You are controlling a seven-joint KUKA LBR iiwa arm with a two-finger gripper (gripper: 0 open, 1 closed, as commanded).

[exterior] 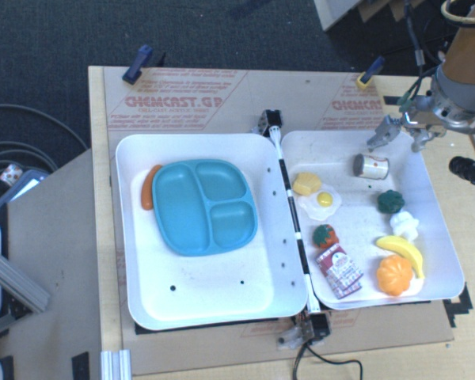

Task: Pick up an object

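My fingers point(401, 135) hang spread and hold nothing, one tip over the back wall of the right bin point(439, 212), the other a little further right near the rim. Just below and to the left of them lies the can point(371, 165), on its side on the bin floor, its open end turned left. It is the thing nearest to me, so I judge it my likeliest pick.

I take the can for light, stiff and smooth: a small metal-looking cylinder that could roll if I nudge it and slip if I catch it on the curve. I would close across its round body, midway along its length, with my fingers set to either side, so the squeeze goes straight through the axis.

Further out in the same bin lie a broccoli point(391, 202), a fried egg point(323, 201) touching a yellow lump point(306, 184), a strawberry point(324, 234) just above a red carton point(339, 269), and a banana point(404, 250) resting against an orange point(393, 275). All look like light toy food; the crowded ones near the front would be harder to take cleanly.

My wrist point(451, 101) sits above the bin's far right corner, the arm entering from the right and tilted so my fingers point down and left toward the can. The left bin point(134, 236) bears a blue tray point(203, 206) with an orange thing point(147, 188) tucked at its left edge.
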